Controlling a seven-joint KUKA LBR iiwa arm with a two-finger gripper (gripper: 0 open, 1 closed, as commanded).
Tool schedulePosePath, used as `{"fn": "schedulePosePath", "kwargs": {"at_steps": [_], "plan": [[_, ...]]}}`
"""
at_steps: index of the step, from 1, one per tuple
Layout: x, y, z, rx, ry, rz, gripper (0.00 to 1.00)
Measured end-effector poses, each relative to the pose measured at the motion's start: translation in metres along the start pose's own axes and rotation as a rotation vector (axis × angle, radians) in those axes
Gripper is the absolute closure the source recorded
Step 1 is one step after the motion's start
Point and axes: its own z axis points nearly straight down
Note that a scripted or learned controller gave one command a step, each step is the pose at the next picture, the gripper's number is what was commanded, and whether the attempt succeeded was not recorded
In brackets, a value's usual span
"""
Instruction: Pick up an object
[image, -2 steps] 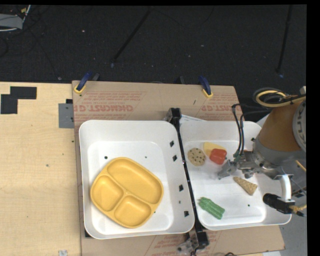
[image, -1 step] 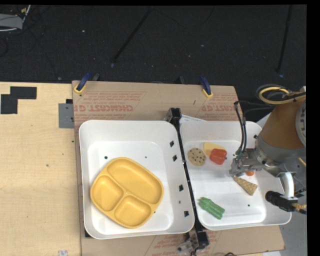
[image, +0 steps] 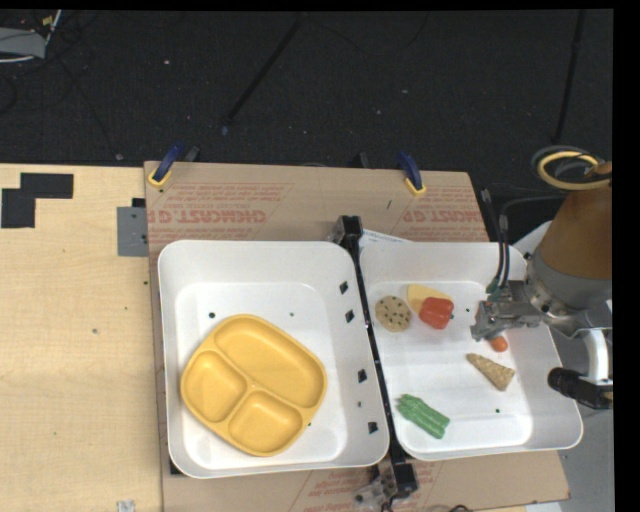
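- Table (image: 70, 330): two white bins are carried side by side.
- Left bin (image: 250, 262): a yellow divided plate (image: 253, 383) is held; not a likely pick.
- Right bin (image: 545, 425): the small candidates are held here.
- Arm (image: 578, 245): reached in from the right, gripper (image: 497, 322) set low over the right bin's right side.
- Jaws: state cannot be told; nothing is seen between them.
- Green pod (image: 422, 415): lies near the front, well apart from the gripper.
- Tan wedge (image: 492, 371): lies near, below the gripper.
- Cookie (image: 393, 314), yellow piece (image: 427, 295), red pepper (image: 435, 313): clustered to the gripper's left.
- Small orange piece (image: 499, 344): just beside the gripper; judged the target.
- Step judged: descent onto it. Next: jaws to be closed, then lifted.
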Motion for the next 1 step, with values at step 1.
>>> {"fn": "schedulePosePath", "kwargs": {"at_steps": [1], "plan": [[-0.0039, -0.0055, -0.0598, -0.002, 0.000, 0.000, 1.00]]}}
